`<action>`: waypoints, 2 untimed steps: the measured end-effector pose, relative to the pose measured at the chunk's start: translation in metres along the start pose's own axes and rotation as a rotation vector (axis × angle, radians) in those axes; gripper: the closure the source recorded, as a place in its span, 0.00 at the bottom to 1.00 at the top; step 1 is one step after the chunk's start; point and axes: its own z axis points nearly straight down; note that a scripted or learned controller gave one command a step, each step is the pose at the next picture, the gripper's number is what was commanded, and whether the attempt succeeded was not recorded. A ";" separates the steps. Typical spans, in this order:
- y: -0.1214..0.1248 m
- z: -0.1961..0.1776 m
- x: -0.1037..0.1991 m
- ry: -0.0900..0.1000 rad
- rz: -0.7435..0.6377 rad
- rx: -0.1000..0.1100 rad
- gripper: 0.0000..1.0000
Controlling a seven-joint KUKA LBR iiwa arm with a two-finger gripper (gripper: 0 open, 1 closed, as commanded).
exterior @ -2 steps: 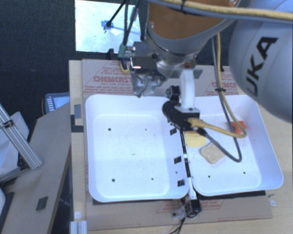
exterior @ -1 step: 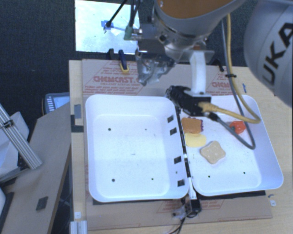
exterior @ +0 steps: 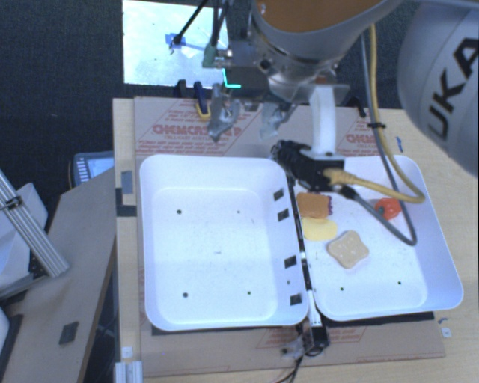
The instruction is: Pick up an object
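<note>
From my console, the arm [exterior: 314, 22] takes up the top of the view, grey with its orange band, coming in from the right. Below it is the bench [exterior: 82, 224] with the two white bins side by side. The left bin [exterior: 217, 247] has only small dark dots on its floor. The right bin [exterior: 419, 277] holds everything I could pick.

The gripper [exterior: 247, 123] hangs over the cardboard behind the bins, near the left bin's far edge. I see its two fingers [exterior: 222, 118] apart with nothing between them. A yellow and grey cable [exterior: 389, 196] droops from the arm across the far part of the right bin.

In that bin, near the dividing wall, a tan toast-shaped piece [exterior: 348, 249] lies nearest me. Just beyond it is a flat yellow piece [exterior: 320, 230], touching an orange-brown block [exterior: 314, 206]. A small red piece [exterior: 388, 208] sits apart by the cable.
</note>
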 end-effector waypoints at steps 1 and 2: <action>0.081 -0.012 -0.013 -0.001 0.009 -0.003 0.00; 0.078 -0.024 -0.011 0.001 0.001 -0.004 1.00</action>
